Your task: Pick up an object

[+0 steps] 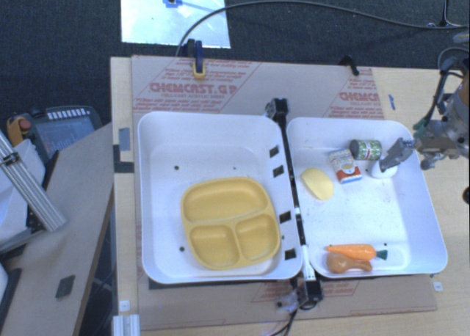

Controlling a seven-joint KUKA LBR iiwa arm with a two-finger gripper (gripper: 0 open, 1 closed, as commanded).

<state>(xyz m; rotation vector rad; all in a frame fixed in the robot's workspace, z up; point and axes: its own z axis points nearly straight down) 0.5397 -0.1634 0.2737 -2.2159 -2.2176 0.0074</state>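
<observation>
Can lies on its side near the right bin's far edge, a small carton just beside it. Gripper hangs low at the can's right, above a white lump; whether it grips anything, I cannot tell. Lemon sits mid-bin; carrot and pear at the near wall. Left bin holds a yellow tray.

Readable only on the clear sheet under the two bins: red word "CHEMCAST", followed by letters like "GP", printed near left top corner, repeated slanted at right top corner, partly hidden. Labels on small green can and red-white packet too small to read.
</observation>
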